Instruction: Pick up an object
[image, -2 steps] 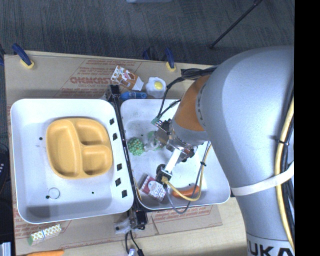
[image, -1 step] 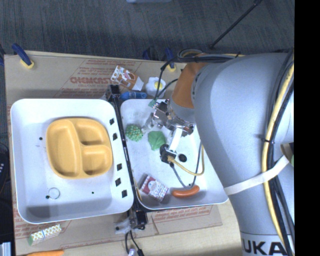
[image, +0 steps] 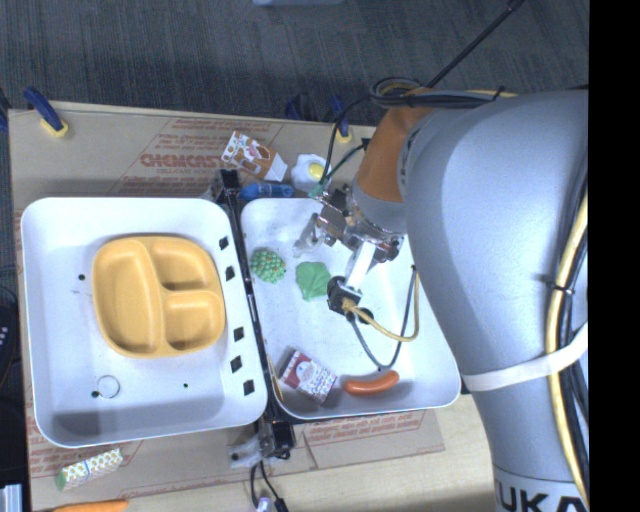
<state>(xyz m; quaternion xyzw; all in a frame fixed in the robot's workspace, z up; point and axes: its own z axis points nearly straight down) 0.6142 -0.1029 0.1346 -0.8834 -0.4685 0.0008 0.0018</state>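
Green ball, green leaf beside, end effector near

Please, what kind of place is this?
Probably a robot lab bench for grasping trials: an arm reaches over the right bin, a left bin sits beside it, and the right one holds small toys such as a sausage.

You look down on a dark grey carpet that runs along the far side of the scene. Nearer to you, brown cardboard with red print covers the bench. A blue clamp with a yellow tip sits at its far left corner. Pale bench top shows at the near right. The light is even and soft.
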